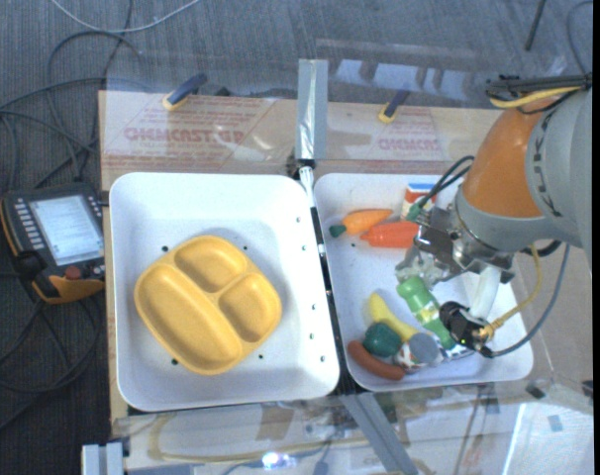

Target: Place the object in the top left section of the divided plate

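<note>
Arm reaches in from frame right, gripper [419, 265] low over right bin [342, 295], above green bottle [419, 300]; jaw state can't tell.

divided plate [207, 302] in left bin [142, 206]

The arm [567, 166] is a thick, rounded grey shell with a broad orange band [508, 171] curving round it above the wrist. Below the band sits a darker grey metal wrist block with blocky, angular parts. Thin black cables loop out from it on the left and right sides, and a yellow cable runs along the arm's far edge.
</note>
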Robot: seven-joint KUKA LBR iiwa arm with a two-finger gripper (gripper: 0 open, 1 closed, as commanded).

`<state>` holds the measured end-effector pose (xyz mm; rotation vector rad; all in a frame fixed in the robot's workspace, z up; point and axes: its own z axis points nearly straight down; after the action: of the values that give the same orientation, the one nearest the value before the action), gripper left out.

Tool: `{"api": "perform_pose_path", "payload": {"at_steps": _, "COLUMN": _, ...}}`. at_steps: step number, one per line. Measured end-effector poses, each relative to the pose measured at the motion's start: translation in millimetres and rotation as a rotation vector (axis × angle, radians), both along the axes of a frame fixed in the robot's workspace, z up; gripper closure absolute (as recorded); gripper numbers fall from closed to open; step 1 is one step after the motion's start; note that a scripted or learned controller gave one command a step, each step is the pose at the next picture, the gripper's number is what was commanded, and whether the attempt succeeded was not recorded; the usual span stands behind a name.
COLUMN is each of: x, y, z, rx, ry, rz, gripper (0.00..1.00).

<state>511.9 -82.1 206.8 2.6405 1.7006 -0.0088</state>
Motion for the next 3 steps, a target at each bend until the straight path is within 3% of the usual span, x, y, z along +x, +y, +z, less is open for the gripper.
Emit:
{"api": "perform_pose_path", "payload": {"at_steps": 1, "x": 63, "y": 68, "z": -25, "rx": 0.003, "ry": 0.001, "rz": 0.265, "gripper": 1.00}}
{"api": "perform_pose_path", "payload": {"at_steps": 2, "x": 112, "y": 138, "z": -24, "rx": 0.001, "ry": 0.000, "rz": 0.382, "gripper": 1.00}}
{"api": "perform_pose_path", "payload": {"at_steps": 3, "x": 156, "y": 66, "z": 50, "rx": 0.000, "ry": -0.002, "rz": 0.473, "gripper": 1.00}}
